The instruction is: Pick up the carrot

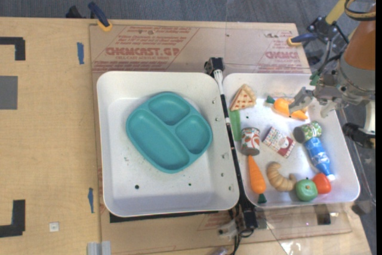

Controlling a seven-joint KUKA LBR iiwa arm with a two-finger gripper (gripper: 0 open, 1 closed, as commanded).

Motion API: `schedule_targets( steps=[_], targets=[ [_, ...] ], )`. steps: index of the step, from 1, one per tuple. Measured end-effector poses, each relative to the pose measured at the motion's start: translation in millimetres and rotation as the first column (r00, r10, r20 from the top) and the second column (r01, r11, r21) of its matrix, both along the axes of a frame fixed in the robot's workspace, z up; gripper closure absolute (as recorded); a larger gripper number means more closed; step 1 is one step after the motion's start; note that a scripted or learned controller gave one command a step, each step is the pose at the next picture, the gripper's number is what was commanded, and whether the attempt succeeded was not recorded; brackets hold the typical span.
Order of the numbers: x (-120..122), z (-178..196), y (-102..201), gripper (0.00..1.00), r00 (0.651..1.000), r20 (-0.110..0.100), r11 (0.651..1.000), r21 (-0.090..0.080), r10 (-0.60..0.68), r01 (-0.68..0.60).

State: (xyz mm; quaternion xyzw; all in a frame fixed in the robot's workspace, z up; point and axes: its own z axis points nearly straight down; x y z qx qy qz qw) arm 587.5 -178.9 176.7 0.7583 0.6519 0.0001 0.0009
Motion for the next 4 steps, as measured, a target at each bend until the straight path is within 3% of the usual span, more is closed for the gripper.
schedule_targets(
  steps=[1,2,3,4],
  targets=[
    [63,-68,-9,0.00,1.000,0.007,1.000,-0.001,0.021,-0.021],
    [23,-88,8,0.00,0.997,0.000,0.997,0.003,-0.074,0.074],
    [25,-75,6,1.00,0.997,0.010,0.997,-0.004,-0.071,0.071],
    [41,-4,63,1.00,0.929,0.004,0.929,0.002,-0.370,0.370]
  ],
)
